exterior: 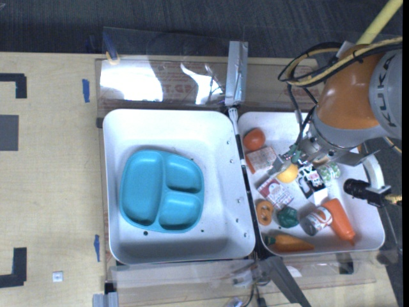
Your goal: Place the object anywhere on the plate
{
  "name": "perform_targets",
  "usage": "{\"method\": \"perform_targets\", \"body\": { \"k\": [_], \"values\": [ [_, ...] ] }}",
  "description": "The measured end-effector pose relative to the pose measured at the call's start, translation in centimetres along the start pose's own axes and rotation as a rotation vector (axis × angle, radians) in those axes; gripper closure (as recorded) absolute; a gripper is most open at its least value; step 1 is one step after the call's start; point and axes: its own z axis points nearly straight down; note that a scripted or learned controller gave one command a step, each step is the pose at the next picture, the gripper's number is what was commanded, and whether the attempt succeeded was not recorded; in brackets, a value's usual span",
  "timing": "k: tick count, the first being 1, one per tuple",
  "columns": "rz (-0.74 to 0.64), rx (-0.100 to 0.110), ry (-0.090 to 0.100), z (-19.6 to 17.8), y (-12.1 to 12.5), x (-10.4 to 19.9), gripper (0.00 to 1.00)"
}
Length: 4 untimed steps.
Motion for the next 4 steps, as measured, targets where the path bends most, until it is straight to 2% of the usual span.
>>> {"method": "perform_targets", "body": {
  "k": [1, 2, 3, 4],
  "values": [
    [-0.002, -0.004, -0.003, -1.0, 0.1, 0.0, 1.00],
    [-0.150, -0.002, 0.000, 0.0, 5.2, 6.3, 1.00],
    [-0.143, -0.002, 0.001, 0.6, 8.7, 13.6, 1.00],
    [-0.140, -0.003, -0.001, 0.6, 8.6, 13.4, 0.00]
  ]
}}
